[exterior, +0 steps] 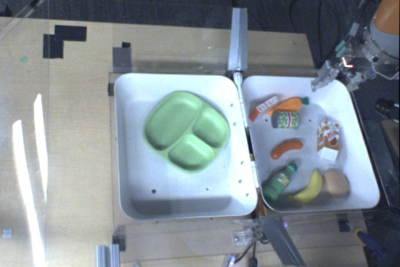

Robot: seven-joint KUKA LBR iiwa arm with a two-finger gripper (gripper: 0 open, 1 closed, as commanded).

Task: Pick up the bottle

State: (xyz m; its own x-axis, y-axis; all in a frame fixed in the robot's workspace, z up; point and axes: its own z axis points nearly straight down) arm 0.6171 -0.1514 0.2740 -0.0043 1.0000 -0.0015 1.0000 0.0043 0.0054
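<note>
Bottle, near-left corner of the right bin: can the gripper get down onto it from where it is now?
Probably yes. The bottle lies uncovered, nothing on top of it. The gripper sits over the far right corner of the right bin. Tight spots: the bin wall alongside and the banana close by.

Pale matt wood table (75,134); two smooth white plastic bins (125,197), faintly glossy. The green divided plate (187,130) looks matt plastic. Lower right, the green bottle (279,181) shines like glossy plastic.
</note>
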